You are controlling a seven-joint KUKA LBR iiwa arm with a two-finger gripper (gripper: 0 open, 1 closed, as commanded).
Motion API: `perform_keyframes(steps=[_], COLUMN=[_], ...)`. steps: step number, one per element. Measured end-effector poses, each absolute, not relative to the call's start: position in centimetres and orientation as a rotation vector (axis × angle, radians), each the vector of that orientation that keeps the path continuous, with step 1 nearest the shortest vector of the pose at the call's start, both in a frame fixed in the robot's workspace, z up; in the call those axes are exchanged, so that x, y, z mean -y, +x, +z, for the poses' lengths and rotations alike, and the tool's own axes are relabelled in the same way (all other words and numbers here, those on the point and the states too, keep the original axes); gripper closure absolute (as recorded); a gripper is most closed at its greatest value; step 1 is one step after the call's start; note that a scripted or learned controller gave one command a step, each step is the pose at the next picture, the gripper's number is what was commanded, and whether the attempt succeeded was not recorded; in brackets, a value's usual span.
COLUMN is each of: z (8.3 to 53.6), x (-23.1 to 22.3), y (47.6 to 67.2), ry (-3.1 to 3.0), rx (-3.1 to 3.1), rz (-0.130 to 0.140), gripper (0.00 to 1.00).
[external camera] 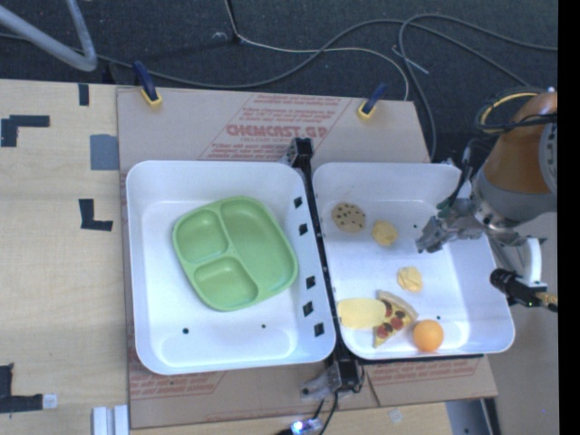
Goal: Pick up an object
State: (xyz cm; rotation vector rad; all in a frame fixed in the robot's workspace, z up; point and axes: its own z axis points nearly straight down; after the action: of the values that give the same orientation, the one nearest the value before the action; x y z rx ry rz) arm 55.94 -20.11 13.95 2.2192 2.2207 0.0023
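The table (pixel 54 243) was pale wood under brown cardboard, with cables across dark carpet behind. The jaws (pixel 431 239) hung over the right bin (pixel 471 284); their opening could not be told. An orange (pixel 428 335) lay near the bin's front corner.

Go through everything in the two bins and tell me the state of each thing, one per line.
green tray: flat in the left bin, compartments bare
cookie: flat in the right bin
pizza slice: flat, touching the yellow piece
orange ball: resting by the front wall
two small yellow pieces: loose, apart
claw: over the right bin, nothing seen held
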Motion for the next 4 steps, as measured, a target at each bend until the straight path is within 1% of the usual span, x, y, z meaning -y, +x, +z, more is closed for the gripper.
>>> perform_keyframes(steps=[1, 2, 3, 4], z=[20.3, 24.6, 25.3, 24.0], x=[20.1, 20.0, 14.5, 8.8], y=[55.9, 55.9, 56.4, 56.1], ry=[2.216, 2.217, 2.214, 2.216], rx=[-2.22, -2.221, -2.229, -2.23], rz=[0.004, 0.003, 0.003, 0.0], gripper=[1.0, 1.0, 1.0, 1.0])
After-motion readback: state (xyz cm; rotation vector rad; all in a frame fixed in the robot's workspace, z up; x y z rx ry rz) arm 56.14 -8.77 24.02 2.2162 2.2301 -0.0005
